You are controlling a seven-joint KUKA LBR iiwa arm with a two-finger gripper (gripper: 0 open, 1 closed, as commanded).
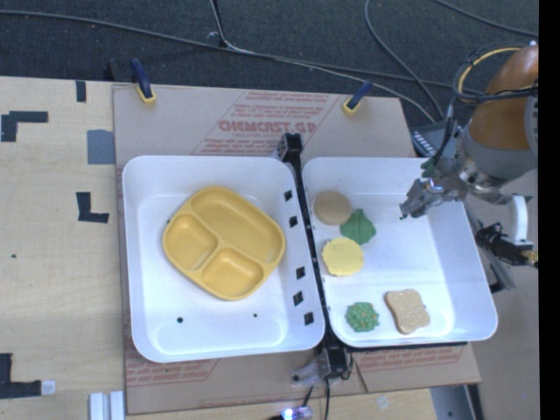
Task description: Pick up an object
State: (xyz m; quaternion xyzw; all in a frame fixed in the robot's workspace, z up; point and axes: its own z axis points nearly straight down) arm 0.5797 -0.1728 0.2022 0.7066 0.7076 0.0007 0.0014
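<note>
- Nearest to the camera, in the front of the right bin (477, 318), lie the slice of toast (408, 310) and, just beside it on the left, the green broccoli piece (362, 316). Both lie free, and nothing touches them.
- A little farther back are the yellow round piece (342, 256), the green leaf (358, 227) and the tan cookie (332, 206), close together near the divider between the bins. Any of these five could be the object for me to pick.
- The left bin (140, 261) holds a yellow divided tray (223, 241).
- My gripper (418, 201) hangs at the far right part of the right bin, well apart from all the food pieces. I cannot tell if it is wide or narrow, because it is small and dark here, and I see nothing in it.
- I judge that I am in the approach step, with nothing grasped yet.
- The next move calls for choosing one piece, going above it and then coming down. The leaf looks nearest, but its neighbours crowd it; the toast has more free space around.
</note>
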